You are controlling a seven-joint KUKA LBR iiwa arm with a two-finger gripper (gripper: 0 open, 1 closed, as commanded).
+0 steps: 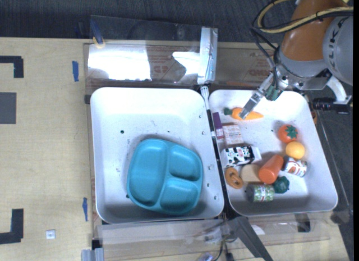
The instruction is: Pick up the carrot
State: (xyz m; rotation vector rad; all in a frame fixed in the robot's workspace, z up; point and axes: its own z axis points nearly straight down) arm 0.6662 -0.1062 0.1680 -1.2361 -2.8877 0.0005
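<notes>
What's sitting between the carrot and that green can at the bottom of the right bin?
In the camera view, between the carrot and the green can lie a black-and-white carton and a pretzel.

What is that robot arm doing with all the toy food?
The robot arm is reaching into the right bin, which is full of toy food. Its gripper is down at the carrot near the back of that bin, right on top of it. The carrot is lying on the bin floor, not lifted yet. A tomato, a lemon and some small packets sit nearby. The left bin holds a blue tray.
</notes>
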